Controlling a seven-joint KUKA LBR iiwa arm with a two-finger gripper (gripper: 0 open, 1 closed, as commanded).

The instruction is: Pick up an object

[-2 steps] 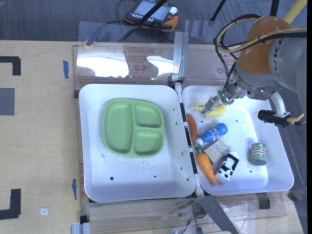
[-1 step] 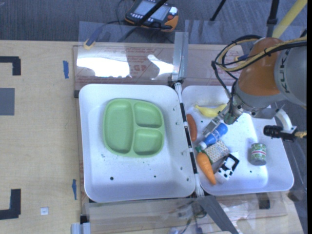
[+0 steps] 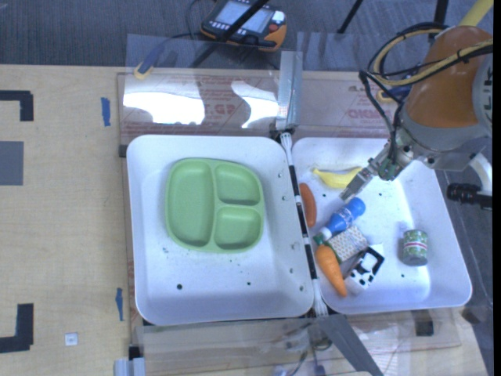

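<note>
Gripper [image 3: 354, 188] above right bin [image 3: 442, 210].
Finger state cannot be determined; tip sits between banana [image 3: 337, 177] and blue bottle [image 3: 343, 218] (just apart from both).

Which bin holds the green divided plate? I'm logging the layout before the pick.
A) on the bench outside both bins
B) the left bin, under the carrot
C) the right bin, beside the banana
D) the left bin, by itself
D: the green divided plate lies alone in the left bin, while the banana and carrot sit in the right bin.
</note>
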